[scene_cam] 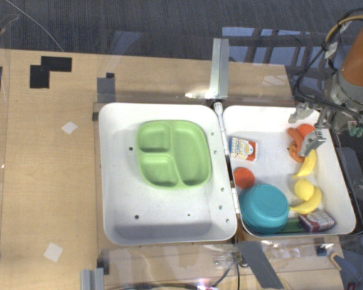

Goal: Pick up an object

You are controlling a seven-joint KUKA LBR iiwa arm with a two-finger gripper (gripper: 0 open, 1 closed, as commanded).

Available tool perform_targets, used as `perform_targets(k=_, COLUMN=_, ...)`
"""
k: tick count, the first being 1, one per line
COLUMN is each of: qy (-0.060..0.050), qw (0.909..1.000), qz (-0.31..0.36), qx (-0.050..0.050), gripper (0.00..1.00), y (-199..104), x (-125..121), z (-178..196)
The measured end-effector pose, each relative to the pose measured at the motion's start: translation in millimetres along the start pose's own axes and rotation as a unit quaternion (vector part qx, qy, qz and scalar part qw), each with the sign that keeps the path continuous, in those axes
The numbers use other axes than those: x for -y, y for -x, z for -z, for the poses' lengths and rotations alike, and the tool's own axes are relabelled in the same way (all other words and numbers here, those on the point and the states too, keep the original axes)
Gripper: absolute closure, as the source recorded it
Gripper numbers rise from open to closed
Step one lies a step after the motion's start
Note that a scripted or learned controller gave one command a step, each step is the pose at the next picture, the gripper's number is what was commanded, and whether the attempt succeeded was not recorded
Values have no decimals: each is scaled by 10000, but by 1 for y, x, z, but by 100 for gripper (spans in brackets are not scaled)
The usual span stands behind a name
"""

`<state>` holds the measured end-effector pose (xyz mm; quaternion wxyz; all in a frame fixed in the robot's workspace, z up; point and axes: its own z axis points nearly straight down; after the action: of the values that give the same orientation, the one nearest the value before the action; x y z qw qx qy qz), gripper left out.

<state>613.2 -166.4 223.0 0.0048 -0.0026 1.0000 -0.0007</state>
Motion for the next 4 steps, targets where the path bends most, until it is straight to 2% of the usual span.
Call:
perform_targets(k=1, qy=-13, qw=9940, qz=1094, qx=33, gripper=0, y=1, x=36, z=-123)
perform_targets(k=2, qy=6, qw=9960, qz=888, qx=21, gripper=0, y=-28, x=-14, z=-133)
perform_targets(k=3, qy=4, qw=9738, qz=2274, qx=2, gripper=0, y=-32, x=-17, z=-130)
perform_targets(k=4, qy=-15, qw=9622, qz=2723, qx=28, gripper=0, y=-35, x=-23, z=-133)
